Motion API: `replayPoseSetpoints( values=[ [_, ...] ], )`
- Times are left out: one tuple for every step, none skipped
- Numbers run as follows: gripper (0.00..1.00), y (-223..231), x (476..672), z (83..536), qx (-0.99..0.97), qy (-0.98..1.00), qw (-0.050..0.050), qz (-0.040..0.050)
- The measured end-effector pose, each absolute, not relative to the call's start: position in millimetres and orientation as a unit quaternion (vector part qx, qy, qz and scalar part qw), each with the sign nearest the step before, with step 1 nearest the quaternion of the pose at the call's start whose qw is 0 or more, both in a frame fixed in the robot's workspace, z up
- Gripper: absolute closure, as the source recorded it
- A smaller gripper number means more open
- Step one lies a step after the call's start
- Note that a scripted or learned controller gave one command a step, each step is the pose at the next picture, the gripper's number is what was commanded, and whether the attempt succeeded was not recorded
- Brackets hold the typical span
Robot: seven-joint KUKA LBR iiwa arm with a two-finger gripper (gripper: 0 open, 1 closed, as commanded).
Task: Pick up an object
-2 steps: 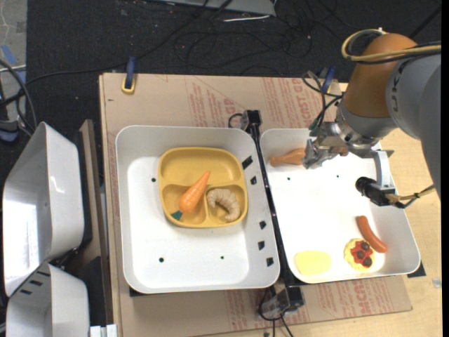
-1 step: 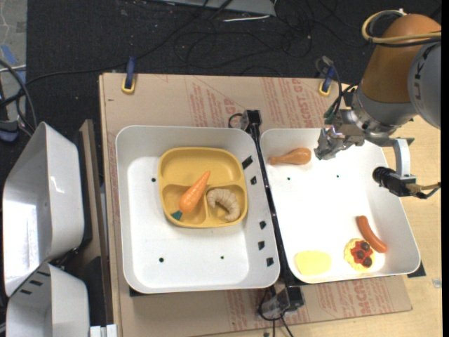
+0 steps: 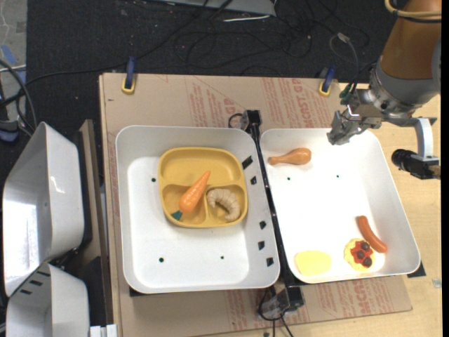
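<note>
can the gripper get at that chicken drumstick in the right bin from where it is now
Probably yes. The gripper hangs over the right bin's top edge, and the drumstick lies alone on bare floor nearby, nothing between them.

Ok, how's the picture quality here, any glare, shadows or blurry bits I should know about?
Camera view: lighting is even and fairly bright; the white right bin looks slightly washed out, with no hard glare. Shadows are soft, a faint one under the chicken drumstick. The carrot and shrimp on the yellow plate are sharp; the gripper looks a little soft.
</note>
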State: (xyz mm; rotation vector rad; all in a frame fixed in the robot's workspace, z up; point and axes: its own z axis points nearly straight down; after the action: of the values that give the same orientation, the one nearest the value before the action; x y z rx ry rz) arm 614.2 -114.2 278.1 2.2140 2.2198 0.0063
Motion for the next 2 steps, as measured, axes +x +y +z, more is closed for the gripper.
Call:
replayPoseSetpoints(
  values=[
    [1.00,-59,620.8,279,0.704,0.710,0.000,0.0009],
    [1.00,-10,622.6,259,0.704,0.710,-0.001,-0.0002]
  ],
)
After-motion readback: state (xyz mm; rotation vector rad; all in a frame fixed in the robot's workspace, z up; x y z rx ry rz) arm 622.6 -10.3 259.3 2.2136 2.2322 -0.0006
